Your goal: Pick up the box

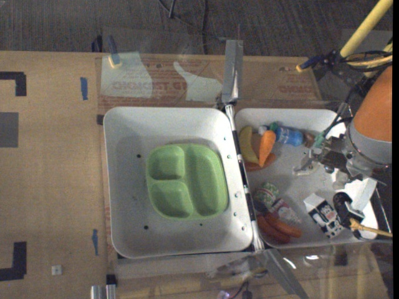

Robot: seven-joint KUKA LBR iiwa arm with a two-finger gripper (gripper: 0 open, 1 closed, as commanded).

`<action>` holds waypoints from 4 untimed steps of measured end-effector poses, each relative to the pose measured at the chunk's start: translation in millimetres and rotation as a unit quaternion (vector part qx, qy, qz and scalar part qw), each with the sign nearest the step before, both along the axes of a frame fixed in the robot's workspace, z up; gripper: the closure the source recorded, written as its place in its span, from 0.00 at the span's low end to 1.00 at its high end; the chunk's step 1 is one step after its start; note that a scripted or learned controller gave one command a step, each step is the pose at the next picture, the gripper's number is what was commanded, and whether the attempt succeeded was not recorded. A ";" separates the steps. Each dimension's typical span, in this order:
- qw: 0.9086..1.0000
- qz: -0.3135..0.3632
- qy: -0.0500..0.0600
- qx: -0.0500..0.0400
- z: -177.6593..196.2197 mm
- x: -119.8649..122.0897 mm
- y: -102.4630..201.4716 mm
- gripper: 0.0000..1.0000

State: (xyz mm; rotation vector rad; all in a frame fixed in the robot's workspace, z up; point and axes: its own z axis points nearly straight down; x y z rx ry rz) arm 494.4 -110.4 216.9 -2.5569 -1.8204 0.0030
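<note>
Box location: small white box with dark print, lying flat on the floor of the right bin, toward its near right corner.
Neighbours: two red sausages near on the box's left, not touching; a printed can farther left; carrot, banana and water bottle well apart at the far side.
Long axis: runs diagonally, from the far-left end to the near-right end. One broad face is up.
Gripper: gripper sits over the bin's middle, on the far side of the box, apart from it.
Grip state: cannot tell from this view whether it is released or clenched; the box is not in it.
Handling (judgement): likely light cardboard, stiff enough but crushable; printed faces may be slick.
Where to hold (judgement): across the short width at mid-length, jaws turned square to the diagonal, light squeeze.
Risk (judgement): the bin wall close on the right leaves little room.
</note>
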 end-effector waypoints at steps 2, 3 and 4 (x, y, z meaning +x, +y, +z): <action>0.998 0.067 -0.008 -0.001 -119.5 -12.3 2.6 1.00; 0.998 0.067 -0.006 -0.001 -120.1 -13.1 2.5 0.00; 0.998 0.064 -0.007 -0.002 -110.4 -12.8 0.8 1.00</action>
